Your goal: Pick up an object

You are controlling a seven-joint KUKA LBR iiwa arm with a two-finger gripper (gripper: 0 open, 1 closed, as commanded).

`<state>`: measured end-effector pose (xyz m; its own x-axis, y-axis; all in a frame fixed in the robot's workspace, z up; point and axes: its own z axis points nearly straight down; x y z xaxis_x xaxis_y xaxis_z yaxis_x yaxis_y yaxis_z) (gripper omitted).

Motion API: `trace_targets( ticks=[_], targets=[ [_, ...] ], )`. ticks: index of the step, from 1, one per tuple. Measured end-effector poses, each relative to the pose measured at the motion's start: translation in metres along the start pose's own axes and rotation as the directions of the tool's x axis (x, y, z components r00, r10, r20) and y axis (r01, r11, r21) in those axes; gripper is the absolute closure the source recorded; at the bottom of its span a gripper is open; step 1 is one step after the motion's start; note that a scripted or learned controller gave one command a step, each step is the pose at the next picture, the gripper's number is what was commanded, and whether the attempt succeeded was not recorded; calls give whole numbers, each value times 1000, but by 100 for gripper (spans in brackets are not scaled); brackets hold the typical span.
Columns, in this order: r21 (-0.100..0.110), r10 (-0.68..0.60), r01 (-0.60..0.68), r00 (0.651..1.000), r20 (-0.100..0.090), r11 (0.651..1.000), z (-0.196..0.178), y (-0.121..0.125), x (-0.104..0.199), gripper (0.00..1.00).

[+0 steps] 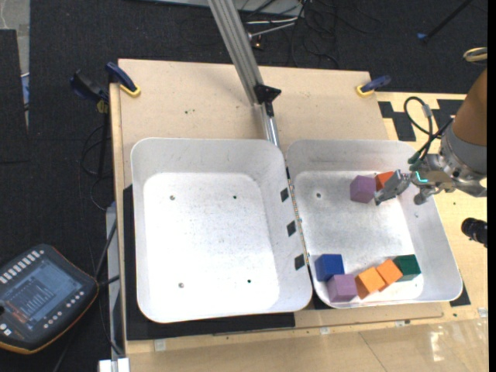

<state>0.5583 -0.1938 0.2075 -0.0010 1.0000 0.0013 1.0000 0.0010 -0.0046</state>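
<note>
- Dark carpet lies around a pale wooden table [201, 91] that carries two shallow white bins side by side, with blue and yellow clamps [122, 80] at its far corners and a teach pendant [39, 293] on the floor near the left edge
- Left bin [155, 161] has only a bare speckled floor; every object is in the right bin [442, 246]
- Gripper [407, 186] hangs over the far right part of the right bin, fingers spread apart with nothing between them
- Just beside its left finger sit a purple block [362, 189] and an orange block [384, 180], close together; whether a finger touches either is hard to tell
- Judging from this, the pick is not yet made: nothing is lifted, and closing on one block and raising it is all still ahead
- Along the near wall lie a blue block [329, 266], a second purple block [342, 287], a second orange block [371, 279] and a green block [405, 267], well apart from the gripper
- Purple and orange standing so close by the gripper could crowd a finger; a slanted metal pole [240, 45] crosses the far side, clear of the work
</note>
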Motion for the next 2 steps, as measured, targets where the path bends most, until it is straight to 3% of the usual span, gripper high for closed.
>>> trace_targets(
  ticks=[1, 2],
  targets=[
    [-4, 0, 0, 1000, 1, 1000, -2, 1, 0, 0],
    [1, 2, -2, 1000, 0, 1000, 62, 1, 3, 0]
  ],
)
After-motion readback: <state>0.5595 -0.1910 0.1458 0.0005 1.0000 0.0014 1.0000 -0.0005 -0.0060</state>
